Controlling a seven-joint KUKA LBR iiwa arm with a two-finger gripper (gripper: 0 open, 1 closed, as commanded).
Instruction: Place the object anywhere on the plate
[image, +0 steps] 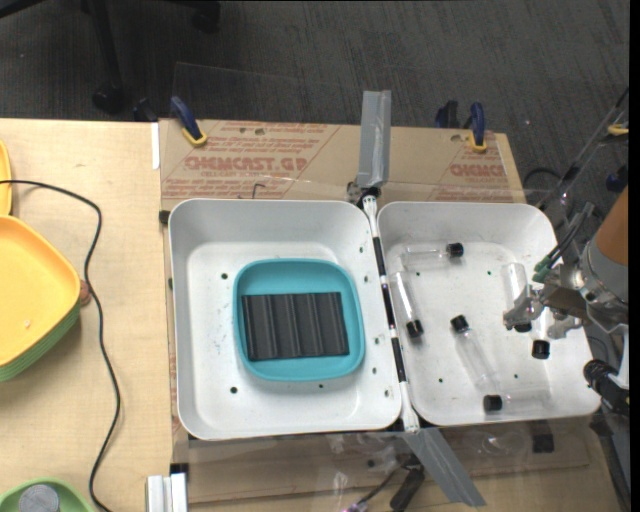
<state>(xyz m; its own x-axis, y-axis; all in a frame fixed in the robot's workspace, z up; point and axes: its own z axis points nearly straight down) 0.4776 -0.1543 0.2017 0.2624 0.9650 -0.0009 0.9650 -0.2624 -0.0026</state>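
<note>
End effector over the right bin; teal plate in the left bin.

The end effector sits above the right edge of the right bin, well apart from the teal plate; whether it is open or closed cannot be told, and nothing is seen in its hold. The plate, a rounded rectangle with a dark ribbed insert, lies near the middle of the left bin. To the right of the plate, across the divider, several clear plastic tubes with black caps lie scattered on the right bin's floor. Left of the plate, beyond the bin, a yellow dish rests on the bench beside a black cable.
</note>
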